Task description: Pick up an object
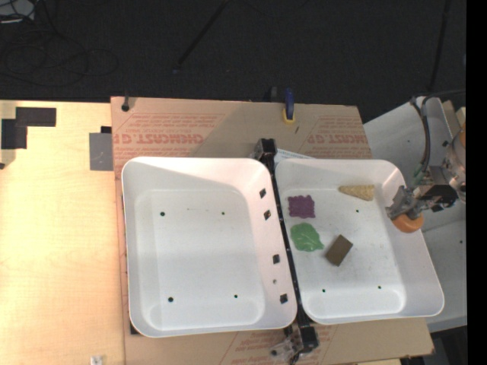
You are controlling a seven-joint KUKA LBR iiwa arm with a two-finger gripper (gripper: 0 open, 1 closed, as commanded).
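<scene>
Your gripper [407, 207] sits at the right bin's [384, 304] right rim, pinching an orange object [410, 223]; the pick looks under way, so next you need a clean lift; purple [301, 205], green [306, 237], brown [339, 250] pieces lie inside

Pale wooden bench [53, 234], cardboard sheet [228, 128], dark floor [228, 36] with cables behind.

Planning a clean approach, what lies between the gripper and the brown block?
Bare white bin floor in the camera view separates the gripper at the right rim from the small brown block.
</scene>
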